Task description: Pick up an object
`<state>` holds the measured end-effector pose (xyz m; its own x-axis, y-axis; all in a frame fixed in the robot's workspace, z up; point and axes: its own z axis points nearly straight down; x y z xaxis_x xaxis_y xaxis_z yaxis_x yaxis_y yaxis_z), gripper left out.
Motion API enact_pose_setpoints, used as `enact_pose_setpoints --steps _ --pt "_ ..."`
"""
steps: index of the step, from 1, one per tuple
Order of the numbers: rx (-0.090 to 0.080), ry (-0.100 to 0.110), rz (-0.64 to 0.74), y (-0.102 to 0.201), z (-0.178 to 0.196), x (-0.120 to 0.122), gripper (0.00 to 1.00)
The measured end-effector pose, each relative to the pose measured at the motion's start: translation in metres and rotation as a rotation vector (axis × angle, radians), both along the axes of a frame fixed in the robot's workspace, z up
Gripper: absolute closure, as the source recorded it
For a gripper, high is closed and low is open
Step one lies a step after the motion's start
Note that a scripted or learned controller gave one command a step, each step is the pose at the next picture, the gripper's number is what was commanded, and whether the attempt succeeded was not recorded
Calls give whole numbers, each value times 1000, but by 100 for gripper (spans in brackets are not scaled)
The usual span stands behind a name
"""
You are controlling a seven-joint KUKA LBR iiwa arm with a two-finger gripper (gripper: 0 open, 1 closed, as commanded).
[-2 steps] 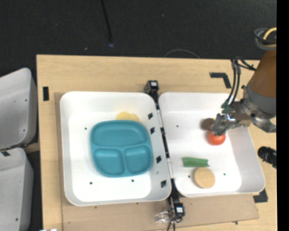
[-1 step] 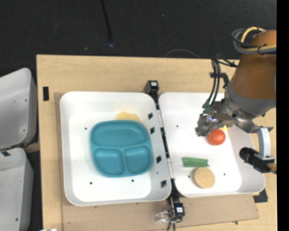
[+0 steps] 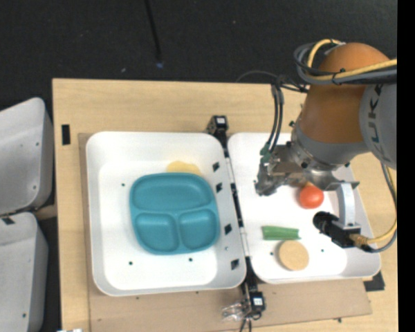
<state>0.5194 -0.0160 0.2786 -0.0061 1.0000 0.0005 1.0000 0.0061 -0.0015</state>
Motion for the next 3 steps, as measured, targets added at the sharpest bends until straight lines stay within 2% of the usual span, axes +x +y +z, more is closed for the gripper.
enact_pose_setpoints --steps 1,2,3 --pt "0 -1 0 49 -4 -14 100" --pt "0 1 -1 91 -11 -14 100" --pt "0 1 -4 89 -11 -13 0"
